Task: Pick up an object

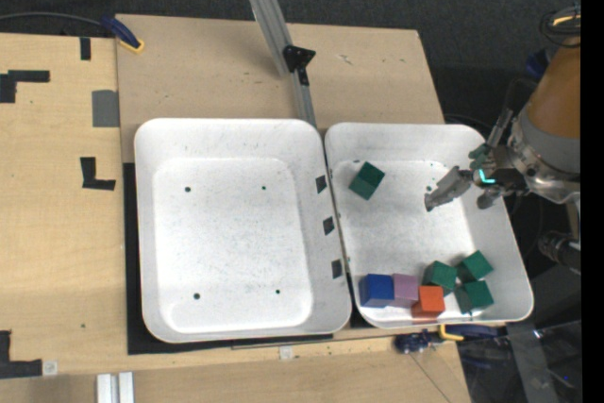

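From the camera above the surface (236, 61), the arm reaches in over the right bin (401, 142), and its gripper (462, 189) hangs over that bin's right half, near its right wall. The fingers (440, 193) read as spread apart with nothing between them, though the slanted view makes the width of the gap hard to judge.

Taking the right bin as the landmark, a lone green block (366, 179) sits in its upper left part, tilted on the floor, well apart from everything else. Along the bin's near wall lies a cluster: a blue block (377, 289), a pale purple block (406, 287) touching it, an orange block (430, 300), and three green blocks (462, 280) packed to the right. The left bin (226, 132) lies beside the right bin, across their shared wall.

The step in hand looks like choosing and approaching a target. The lone green block is probably the better pick: it has open space on every side, so the fingers can straddle it without bumping neighbours. Its tilt suggests aligning the fingers with two flat faces and descending straight. The cluster risks wedging a finger between touching blocks.
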Tool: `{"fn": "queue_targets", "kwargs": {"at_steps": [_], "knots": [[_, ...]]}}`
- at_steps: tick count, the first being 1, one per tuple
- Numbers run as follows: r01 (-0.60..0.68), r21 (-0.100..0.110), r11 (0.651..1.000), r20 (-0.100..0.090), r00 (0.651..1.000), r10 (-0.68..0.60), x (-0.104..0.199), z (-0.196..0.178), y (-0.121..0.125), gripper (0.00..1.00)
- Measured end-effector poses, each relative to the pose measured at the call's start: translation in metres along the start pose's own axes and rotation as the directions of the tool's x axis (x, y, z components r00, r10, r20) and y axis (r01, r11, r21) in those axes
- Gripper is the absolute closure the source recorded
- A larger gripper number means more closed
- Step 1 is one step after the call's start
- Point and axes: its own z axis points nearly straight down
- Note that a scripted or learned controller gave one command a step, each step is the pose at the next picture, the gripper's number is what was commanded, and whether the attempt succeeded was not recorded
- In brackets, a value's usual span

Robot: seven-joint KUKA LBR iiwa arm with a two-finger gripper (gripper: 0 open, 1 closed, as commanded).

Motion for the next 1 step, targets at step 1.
{"fn": "queue_targets", "kwargs": {"at_steps": [1], "knots": [[0.001,-0.004,1.0,0.001,1.0,-0.001,0.0,-0.002,0.0007,0.0]]}}
